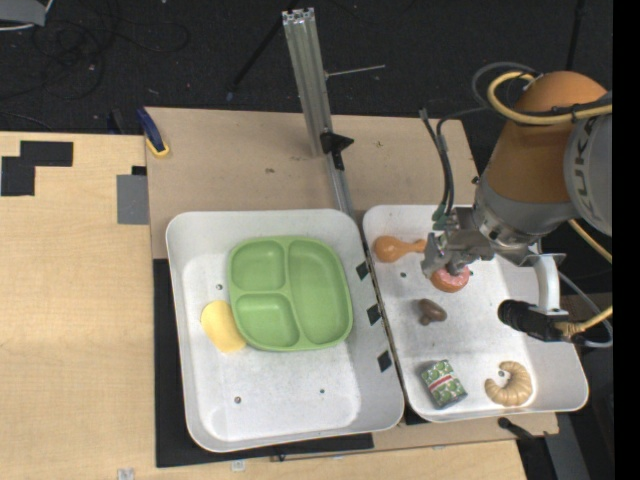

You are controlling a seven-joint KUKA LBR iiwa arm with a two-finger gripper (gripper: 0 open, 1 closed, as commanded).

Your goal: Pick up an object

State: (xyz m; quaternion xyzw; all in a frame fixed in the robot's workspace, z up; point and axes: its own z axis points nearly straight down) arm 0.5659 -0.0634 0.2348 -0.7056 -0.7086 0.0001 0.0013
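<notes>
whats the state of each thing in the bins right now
green divided plate: flat in left bin
yellow item: beside plate's left edge
orange spoon-like toy: lying in right bin
red item: under gripper
brown lump: lying loose
green packet: flat
croissant: lying near front corner

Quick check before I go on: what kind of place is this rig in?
Likely a robotics lab bench, not a kitchen: two white bins of toy food on a plywood top, loose cables on black floor, and a metal mast behind them.

My arm [545, 158] is grey with a rounded orange band above the wrist, yellow and black cables looping around it; my gripper [452, 258] is small, grey metal, right of centre frame.
</notes>
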